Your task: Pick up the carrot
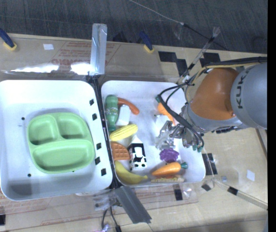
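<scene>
The carrot (167,169), orange with a green leafy end pointing right, lies flat near the front wall of the right bin (145,87). My gripper (164,134) hangs over the middle-right of that bin, behind the carrot and apart from it, with the purple grapes (169,154) between the two. The grey arm with its orange band (215,95) reaches in from the right and hides part of the bin's right side. I see nothing held in the gripper.
The right bin also holds a green bottle (111,108), an orange sausage-shaped piece (129,106), corn (123,131), a waffle (120,152), a toy cow (138,157), a banana (129,176) and an orange piece (164,110). A green divided plate (60,141) sits in the left bin (7,95).
</scene>
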`<state>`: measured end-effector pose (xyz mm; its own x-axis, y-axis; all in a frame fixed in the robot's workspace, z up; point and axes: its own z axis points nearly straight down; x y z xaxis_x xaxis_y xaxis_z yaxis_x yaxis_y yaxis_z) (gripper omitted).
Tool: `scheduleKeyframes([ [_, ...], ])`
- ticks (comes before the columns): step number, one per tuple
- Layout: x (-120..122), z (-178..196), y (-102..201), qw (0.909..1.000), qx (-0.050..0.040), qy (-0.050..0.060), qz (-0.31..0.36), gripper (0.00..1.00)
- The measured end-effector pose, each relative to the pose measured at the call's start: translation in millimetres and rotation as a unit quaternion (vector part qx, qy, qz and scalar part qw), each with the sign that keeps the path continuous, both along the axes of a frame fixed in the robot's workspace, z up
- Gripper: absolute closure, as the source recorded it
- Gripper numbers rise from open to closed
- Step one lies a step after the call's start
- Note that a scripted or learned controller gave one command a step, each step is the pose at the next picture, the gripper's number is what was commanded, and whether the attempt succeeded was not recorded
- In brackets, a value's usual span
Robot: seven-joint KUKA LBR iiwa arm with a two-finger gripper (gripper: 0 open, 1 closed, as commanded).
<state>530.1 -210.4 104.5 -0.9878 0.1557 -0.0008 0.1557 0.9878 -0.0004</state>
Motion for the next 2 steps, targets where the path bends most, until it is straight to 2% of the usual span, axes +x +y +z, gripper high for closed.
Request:
scheduleKeyframes([
  [1,0.9,0.7,0.5,1.0000,-0.0001,-0.001,0.001,0.00],
  [2,95.4,-10.7,3.5,0.9843,0.0009,-0.002,-0.176,0.00],
])
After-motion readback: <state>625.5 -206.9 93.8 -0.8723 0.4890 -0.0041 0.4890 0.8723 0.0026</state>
